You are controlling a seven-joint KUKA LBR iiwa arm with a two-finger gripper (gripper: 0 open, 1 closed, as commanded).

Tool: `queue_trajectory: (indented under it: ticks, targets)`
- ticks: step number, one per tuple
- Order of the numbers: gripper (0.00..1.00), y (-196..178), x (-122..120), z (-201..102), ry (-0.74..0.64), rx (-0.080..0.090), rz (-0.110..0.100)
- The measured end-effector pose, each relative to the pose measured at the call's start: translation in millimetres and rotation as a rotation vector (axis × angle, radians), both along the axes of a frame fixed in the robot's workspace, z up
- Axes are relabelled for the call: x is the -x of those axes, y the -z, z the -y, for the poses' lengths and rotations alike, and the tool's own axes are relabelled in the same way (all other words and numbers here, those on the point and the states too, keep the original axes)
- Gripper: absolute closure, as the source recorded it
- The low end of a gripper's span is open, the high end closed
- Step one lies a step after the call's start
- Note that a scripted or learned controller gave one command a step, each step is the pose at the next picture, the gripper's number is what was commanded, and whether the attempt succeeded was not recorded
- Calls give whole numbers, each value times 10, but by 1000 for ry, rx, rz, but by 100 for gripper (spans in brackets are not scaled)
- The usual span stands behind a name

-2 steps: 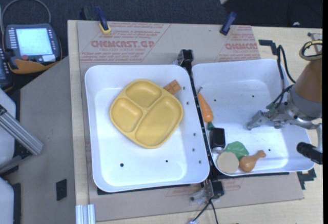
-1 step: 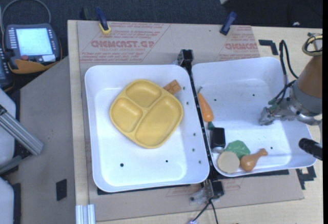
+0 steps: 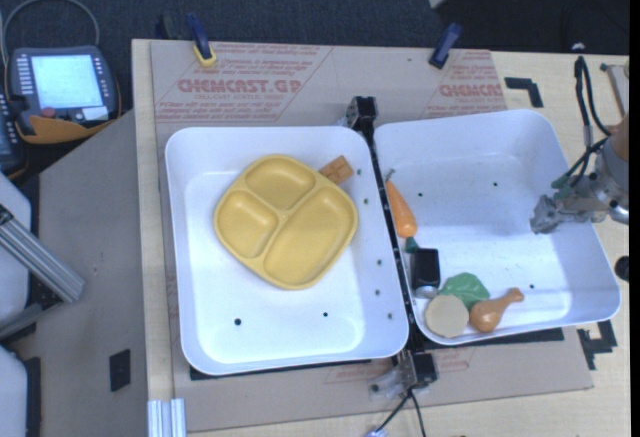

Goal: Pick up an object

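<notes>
Two shallow white bins are sitting side by side on the bench (image 3: 300, 75), the left bin (image 3: 200, 325) and the right bin (image 3: 480, 140), meeting along a dark divider. Lying in the left bin is a yellow sectioned plate (image 3: 287, 221), the largest item, with a small brown piece (image 3: 337, 168) touching its upper right rim. Reaching in over the right bin's right wall is the arm, its pincer (image 3: 548, 215) hanging above bare bin floor near that wall; nothing is showing between its fingers, and whether they are parted or closed cannot be told at this size. Candidate objects are clustering along the right bin's left and lower edges, well apart from the pincer: an orange carrot (image 3: 402, 212) beside the divider, a small black block (image 3: 426, 268) below it, then a green leafy piece (image 3: 466, 286), a pale round piece (image 3: 447, 316) and a toy drumstick (image 3: 494, 309) near the lower wall. Judging by this, the task is standing at its start: no object is being lifted, and approach, grasp and lift are all remaining.
</notes>
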State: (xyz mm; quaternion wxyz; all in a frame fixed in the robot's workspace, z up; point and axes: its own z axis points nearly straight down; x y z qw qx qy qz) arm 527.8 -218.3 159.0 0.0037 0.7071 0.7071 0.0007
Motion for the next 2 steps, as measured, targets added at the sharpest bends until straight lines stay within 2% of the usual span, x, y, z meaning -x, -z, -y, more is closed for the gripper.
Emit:
queue_trajectory:
  ticks: [2]
  targets:
    - [100, -1137, 29, -20, -1, 0, 1]
